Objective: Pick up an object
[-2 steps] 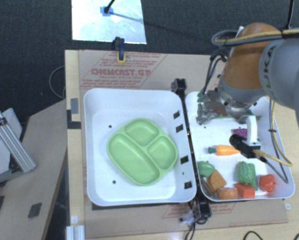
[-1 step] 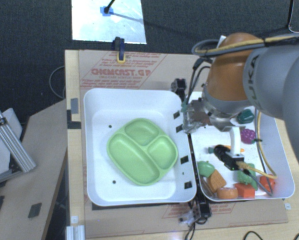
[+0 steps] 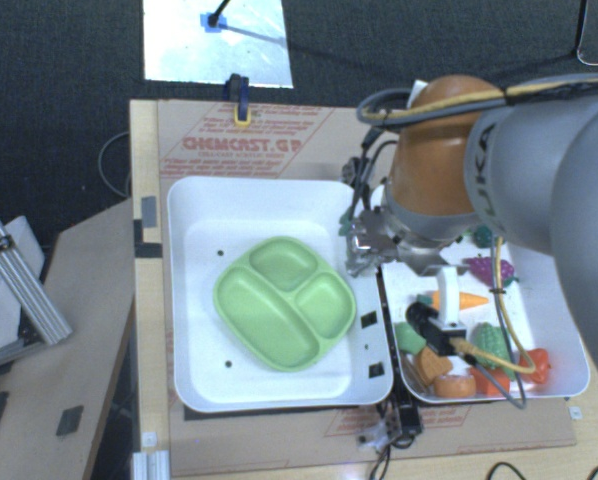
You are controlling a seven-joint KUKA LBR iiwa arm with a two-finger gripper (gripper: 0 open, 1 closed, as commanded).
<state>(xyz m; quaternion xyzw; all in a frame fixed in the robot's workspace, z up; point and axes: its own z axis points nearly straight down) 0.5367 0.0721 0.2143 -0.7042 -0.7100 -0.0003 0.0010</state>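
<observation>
So the arm is hanging over the seam between the two bins, and the pincer (image 3: 362, 253) is sitting right above the inner wall of the left bin (image 3: 194, 218). Honestly can't tell what state it's in, it's just a dark metal clump tucked under the wrist.

The pickable stuff is all piling up in the right bin (image 3: 569, 363), below and to the right of the pincer: a jumble of toy food. The orange carrot-looking piece (image 3: 461, 300) is lying nearest, with a purple grape bunch (image 3: 484, 265) just beyond it and a green lumpy thing (image 3: 491, 340) further down. To the pincer's left a pale green divided plate (image 3: 284, 303) is lying flat in the left bin.

If I were driving this, I'd be shifting right off the bin wall first, then dropping straight onto one piece on the heap's edge. The carrot looks like the best bet: narrow and a bit apart. Those yellow cables draped over the toys could snag, so going slowly.
</observation>
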